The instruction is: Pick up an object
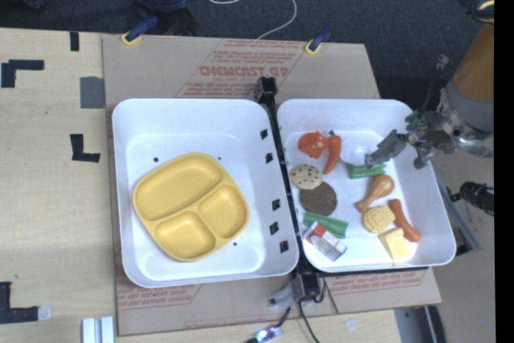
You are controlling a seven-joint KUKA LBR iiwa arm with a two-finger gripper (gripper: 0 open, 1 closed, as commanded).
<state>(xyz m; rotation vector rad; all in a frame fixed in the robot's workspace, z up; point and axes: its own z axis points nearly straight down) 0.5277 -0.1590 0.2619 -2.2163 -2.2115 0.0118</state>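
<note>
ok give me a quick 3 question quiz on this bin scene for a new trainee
1. True or false: the yellow divided plate lies in the left bin.
2. Which item lies nearest the gripper? A) cookie B) green piece C) cheese wedge
3. Fill in: the toy food sits in the ____ bin.

Key: 1 true; 2 B; 3 right.

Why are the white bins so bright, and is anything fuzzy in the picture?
In the camera view, overhead light glares off the white bins; the yellow tray casts a soft shadow. The toy food looks fairly sharp, but the gripper looks slightly blurred.
</note>
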